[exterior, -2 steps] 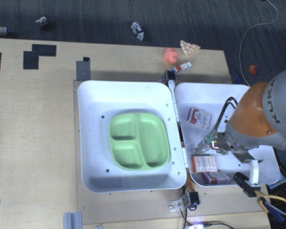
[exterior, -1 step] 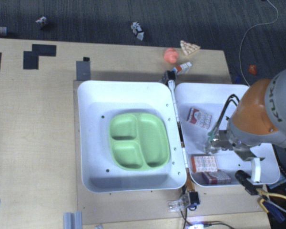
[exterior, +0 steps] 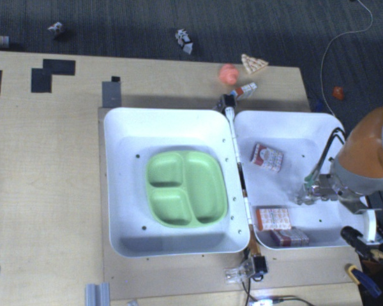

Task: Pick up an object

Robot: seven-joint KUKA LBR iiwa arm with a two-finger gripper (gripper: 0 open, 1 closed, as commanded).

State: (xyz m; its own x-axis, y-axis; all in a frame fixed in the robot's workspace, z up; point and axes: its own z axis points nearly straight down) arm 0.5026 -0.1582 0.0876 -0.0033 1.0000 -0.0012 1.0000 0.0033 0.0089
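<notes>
Nearest the camera, at the lower edge of the right bin (exterior: 287, 123), two flat packets lie close together: a red-and-white patterned carton (exterior: 273, 218) and, touching its lower right, a darker reddish-brown packet (exterior: 290, 237) pressed against the bin's front wall. Farther up in the same bin rests a small white carton with a red panel (exterior: 267, 157), tilted at a slant and well apart from the other two. Reaching in from the right, the grey arm with its orange band (exterior: 370, 145) hangs over the right bin, and the tool (exterior: 309, 194) sits low above the bin floor, between the tilted carton and the patterned carton, touching neither as far as can be seen; whether it is released or clenched I cannot tell, and nothing shows in its grip. A black cable (exterior: 325, 152) loops from the wrist down toward it. Beside this, the left bin (exterior: 124, 171) holds a pale green tray (exterior: 185, 187) with three compartments, lying flat near the middle. Beyond the bins, on the table (exterior: 45, 190), a pink ball (exterior: 228, 74) sits just beside a small triangular wedge (exterior: 254, 63).
</notes>
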